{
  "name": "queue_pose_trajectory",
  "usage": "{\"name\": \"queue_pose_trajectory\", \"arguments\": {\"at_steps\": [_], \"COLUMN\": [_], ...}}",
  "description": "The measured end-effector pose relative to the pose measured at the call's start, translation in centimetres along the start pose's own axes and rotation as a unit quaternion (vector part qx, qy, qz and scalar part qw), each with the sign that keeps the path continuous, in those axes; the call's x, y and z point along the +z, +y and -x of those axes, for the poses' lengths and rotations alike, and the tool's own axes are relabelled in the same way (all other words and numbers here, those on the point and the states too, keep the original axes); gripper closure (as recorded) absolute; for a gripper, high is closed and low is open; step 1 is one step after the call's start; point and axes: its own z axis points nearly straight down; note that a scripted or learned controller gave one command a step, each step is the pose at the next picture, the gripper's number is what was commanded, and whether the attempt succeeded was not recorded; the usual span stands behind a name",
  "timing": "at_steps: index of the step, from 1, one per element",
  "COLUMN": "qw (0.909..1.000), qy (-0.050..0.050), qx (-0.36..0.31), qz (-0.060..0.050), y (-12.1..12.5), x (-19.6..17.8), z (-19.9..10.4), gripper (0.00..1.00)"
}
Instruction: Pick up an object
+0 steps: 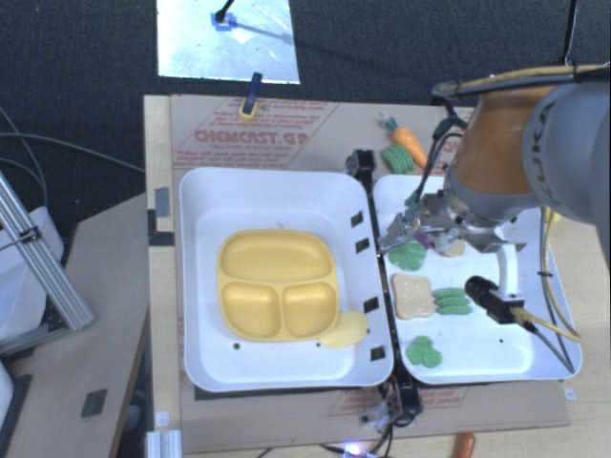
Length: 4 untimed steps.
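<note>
The gripper (401,232) hung over the right bin's (477,361) nine-o'clock rim, its finger state impossible to tell. Toy foods crowded the floor there: toast (413,297), green pods (452,301), broccoli (423,354). Open floor lay toward five o'clock.

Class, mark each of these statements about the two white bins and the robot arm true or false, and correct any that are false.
1. The yellow divided tray lies in the left bin. True.
2. The carrot lies inside the left bin. False: it lies on the cardboard beyond the right bin.
3. The slice of toast lies in the right bin. True.
4. The green bean pods sit on the yellow divided tray. False: they lie in the right bin, beside the slice of toast.
5. The arm hangs over the right bin. True.
</note>
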Motion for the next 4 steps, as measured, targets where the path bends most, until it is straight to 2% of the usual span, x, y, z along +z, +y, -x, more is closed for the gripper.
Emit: {"name": "queue_pose_trajectory", "arguments": {"at_steps": [1,2,3,4], "qw": [1.0000,1.0000,1.0000,1.0000], "qy": [-0.003,-0.002,-0.003,-0.002], "qx": [0.006,0.006,0.004,0.005], "qz": [-0.004,0.003,-0.003,-0.004], "y": [3.3,-4.1,-4.0,-4.4], "x": [0.6,-16.7,-16.8,-19.6], "z": [1.5,0.4,0.4,-3.5], "gripper": [0.00,0.00,1.00,1.00]}}
